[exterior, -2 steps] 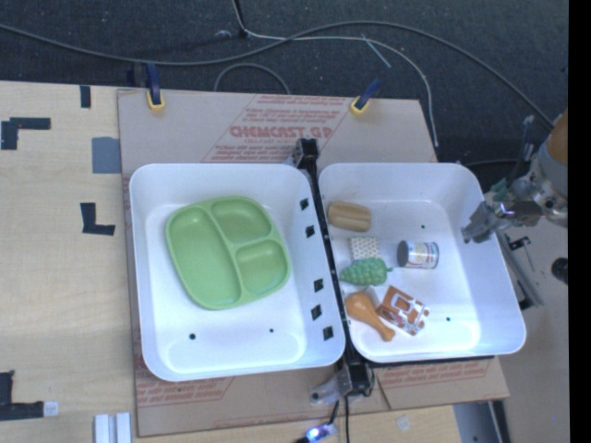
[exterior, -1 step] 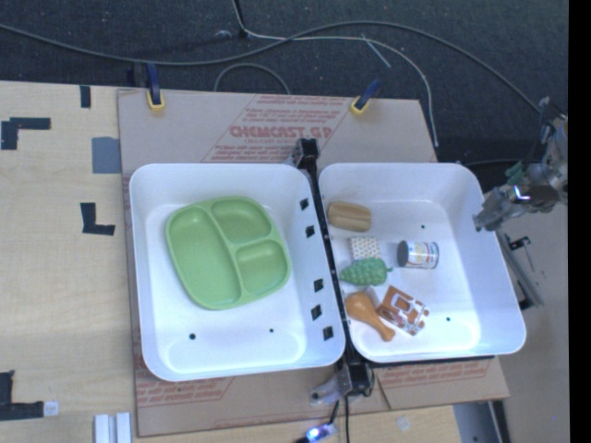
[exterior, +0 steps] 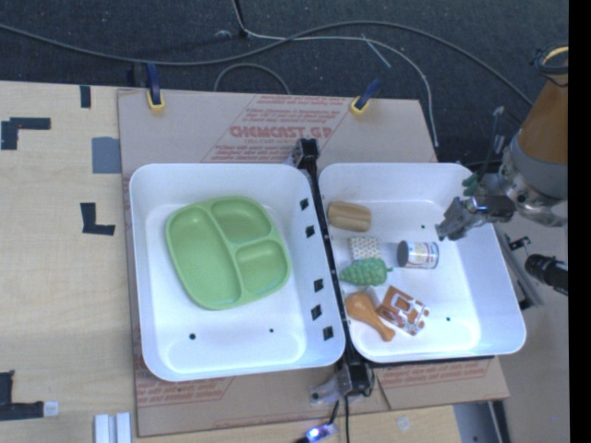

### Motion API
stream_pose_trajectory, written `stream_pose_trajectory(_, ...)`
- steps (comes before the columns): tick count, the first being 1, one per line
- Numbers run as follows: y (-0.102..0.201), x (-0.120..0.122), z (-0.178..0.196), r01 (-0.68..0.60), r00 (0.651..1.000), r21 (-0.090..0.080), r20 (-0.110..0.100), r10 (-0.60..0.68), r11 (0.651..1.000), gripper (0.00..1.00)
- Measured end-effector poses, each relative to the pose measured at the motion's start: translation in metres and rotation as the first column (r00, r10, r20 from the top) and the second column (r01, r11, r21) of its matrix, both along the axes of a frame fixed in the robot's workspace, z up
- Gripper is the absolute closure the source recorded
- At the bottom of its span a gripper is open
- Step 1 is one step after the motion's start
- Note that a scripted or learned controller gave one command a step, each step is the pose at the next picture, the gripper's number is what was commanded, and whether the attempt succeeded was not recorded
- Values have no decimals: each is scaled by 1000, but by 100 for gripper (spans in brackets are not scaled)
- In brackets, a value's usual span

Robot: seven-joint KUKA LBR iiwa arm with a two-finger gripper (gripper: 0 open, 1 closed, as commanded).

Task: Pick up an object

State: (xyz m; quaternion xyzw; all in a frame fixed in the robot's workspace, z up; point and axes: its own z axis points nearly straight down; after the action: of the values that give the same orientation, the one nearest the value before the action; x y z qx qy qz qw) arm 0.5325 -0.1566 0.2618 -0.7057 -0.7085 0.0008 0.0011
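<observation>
Nearest the camera, at 6 o'clock, a black clamp [exterior: 343,383] sits where the 2 white bins meet on a brown cardboard sheet [exterior: 268,132] laid over the pale wooden tabletop [exterior: 55,275]. The left bin [exterior: 152,340] carries a glossy green plastic plate [exterior: 227,251] with 3 rounded compartments, lying flat toward the bin's 11 o'clock side.

The right bin [exterior: 480,326] holds the loose objects, all on its left half. At its 7 o'clock lies an orange, drumstick-shaped toy [exterior: 367,314], just beside a crinkled red-and-white packet [exterior: 404,309]. Above them sits a knobbly green toy [exterior: 365,271], touching a small dotted white square [exterior: 364,246]. At the middle, a small cylindrical can [exterior: 419,254] with a pale label lies on its side. Farther back, at 11 o'clock, rests a smooth tan, loaf-shaped block [exterior: 349,215].

The gripper [exterior: 454,223] hovers at the bin's 2 o'clock, just beyond the can and apart from it; its dark fingers look close together with nothing between them. Behind it rises the grey arm [exterior: 540,173] with its orange band. At the cardboard's far edge, 2 blue-and-yellow clamps [exterior: 154,93] pin it, and thin cables [exterior: 277,35] trail over dark carpet [exterior: 92,17].
</observation>
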Motion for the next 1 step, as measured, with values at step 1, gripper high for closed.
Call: stream_pose_trajectory(1, 57, 2, -17, -1, 1000, 0, 1, 1, 1000, 100)
